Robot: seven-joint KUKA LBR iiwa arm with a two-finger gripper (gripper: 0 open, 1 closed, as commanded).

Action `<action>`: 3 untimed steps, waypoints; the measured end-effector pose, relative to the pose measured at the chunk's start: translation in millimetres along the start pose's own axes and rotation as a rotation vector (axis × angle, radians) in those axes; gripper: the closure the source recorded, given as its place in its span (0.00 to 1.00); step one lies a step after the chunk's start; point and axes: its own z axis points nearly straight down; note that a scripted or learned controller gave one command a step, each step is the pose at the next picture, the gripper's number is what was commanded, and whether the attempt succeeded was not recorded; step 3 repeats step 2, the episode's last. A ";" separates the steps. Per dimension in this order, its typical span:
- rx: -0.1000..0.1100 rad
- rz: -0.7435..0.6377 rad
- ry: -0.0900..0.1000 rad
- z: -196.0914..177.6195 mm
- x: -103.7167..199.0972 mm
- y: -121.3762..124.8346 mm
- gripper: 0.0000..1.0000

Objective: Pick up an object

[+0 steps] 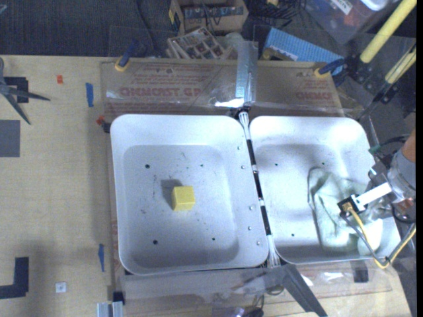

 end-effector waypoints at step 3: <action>-0.005 0.061 0.002 -277.1 -14.4 23.7 1.00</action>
